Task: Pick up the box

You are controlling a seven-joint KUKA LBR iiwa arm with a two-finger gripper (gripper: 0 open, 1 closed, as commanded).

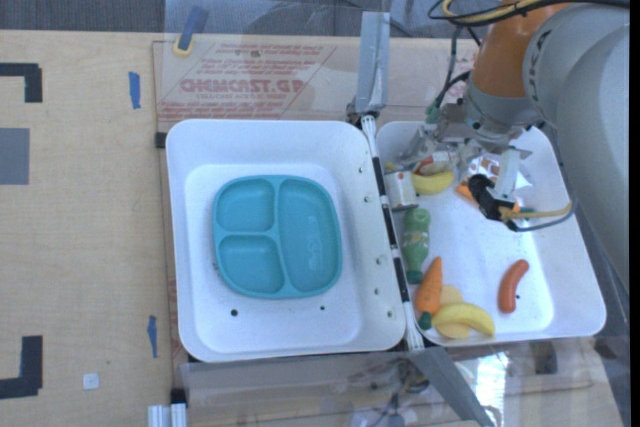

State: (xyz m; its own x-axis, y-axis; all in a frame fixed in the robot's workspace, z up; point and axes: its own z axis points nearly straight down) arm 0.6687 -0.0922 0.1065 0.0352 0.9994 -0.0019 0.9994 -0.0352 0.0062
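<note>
Box (400, 187) lying against the right bin's (560, 310) left wall; gripper (462, 155) hovering beside it, perhaps reaching, grip state indiscernible.

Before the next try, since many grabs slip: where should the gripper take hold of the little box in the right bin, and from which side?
Probably from straight above, closing across the narrow width of the box. It lies low against the bin's left wall, with a banana at its right and a green bottle just below, so a sideways approach looks blocked. The gripper hovers near the banana.
</note>
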